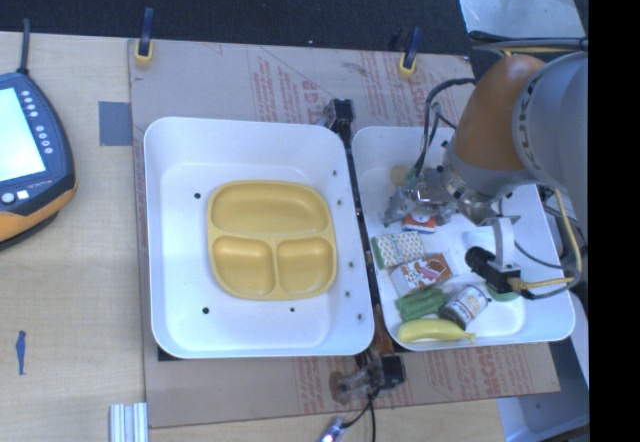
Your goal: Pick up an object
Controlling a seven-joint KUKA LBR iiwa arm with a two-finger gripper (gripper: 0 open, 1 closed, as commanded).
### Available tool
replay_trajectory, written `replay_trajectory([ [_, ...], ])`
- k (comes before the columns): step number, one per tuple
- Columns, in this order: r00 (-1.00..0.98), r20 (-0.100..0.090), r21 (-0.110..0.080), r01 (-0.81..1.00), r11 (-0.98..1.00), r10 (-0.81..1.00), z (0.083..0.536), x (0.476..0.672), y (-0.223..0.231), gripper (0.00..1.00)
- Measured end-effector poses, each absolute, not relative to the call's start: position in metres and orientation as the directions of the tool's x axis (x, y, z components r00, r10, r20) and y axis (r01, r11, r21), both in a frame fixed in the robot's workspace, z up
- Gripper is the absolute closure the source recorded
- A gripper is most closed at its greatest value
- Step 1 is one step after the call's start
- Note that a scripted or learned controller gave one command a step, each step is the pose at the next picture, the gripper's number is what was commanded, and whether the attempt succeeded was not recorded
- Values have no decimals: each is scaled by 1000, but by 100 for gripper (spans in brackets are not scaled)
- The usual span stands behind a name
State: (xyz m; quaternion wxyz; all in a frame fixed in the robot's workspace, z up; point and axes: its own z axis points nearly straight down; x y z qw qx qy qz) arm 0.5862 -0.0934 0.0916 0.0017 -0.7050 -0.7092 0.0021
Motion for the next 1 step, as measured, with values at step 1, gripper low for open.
replay_trajectory([
  [1,-9,-2,-8,1000,9,1000,102,586,-95,100],
])
